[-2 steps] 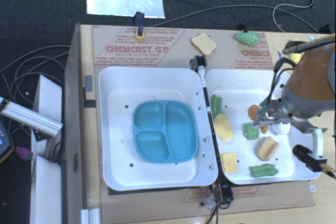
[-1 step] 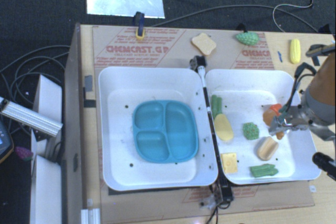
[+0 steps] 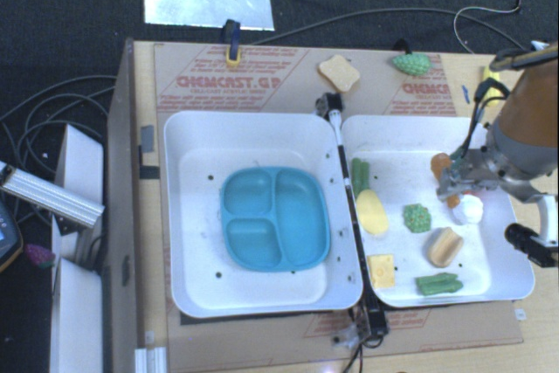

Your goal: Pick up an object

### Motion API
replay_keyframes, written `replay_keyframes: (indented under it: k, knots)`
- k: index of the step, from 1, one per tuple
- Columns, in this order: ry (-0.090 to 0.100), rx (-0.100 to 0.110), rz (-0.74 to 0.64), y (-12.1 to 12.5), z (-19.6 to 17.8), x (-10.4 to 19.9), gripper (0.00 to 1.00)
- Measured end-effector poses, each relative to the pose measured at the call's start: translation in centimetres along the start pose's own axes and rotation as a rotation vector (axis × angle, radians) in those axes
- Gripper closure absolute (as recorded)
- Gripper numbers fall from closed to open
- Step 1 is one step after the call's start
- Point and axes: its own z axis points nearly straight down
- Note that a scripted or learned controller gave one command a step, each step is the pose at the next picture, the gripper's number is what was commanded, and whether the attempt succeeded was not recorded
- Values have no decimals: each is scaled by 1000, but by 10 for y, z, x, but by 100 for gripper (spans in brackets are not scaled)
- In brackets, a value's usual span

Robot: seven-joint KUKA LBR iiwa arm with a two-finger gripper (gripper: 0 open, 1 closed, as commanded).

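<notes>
The worktop (image 3: pixel 262 79) is covered by a tan cardboard sheet printed with red lettering. Two shallow white bins sit on it side by side, touching along their inner edges: the left bin (image 3: pixel 188 188) and the right bin (image 3: pixel 393 131). Behind the bins, on the bare cardboard, a piece of toast (image 3: pixel 339 73) lies near the middle, and a green knobbly lump (image 3: pixel 411 64) lies further right. A yellow and black clamp (image 3: pixel 232 44) grips the far edge.

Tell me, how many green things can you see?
4, maybe more hidden under the arm. A green stick by the right bin's left wall, a bumpy green lump mid-bin, a green bean pod near its front, and another bumpy one on the cardboard behind.
</notes>
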Motion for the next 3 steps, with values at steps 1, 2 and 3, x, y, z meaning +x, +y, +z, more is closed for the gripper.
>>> replay_keyframes:
  k: [1, 2, 3]
  knots:
    - [0, -1, 0, -37, -55, 31, 100]
    - [0, -1, 1, -37, -55, 31, 0]
    - [0, 4, 2, 3, 43, 16, 0]
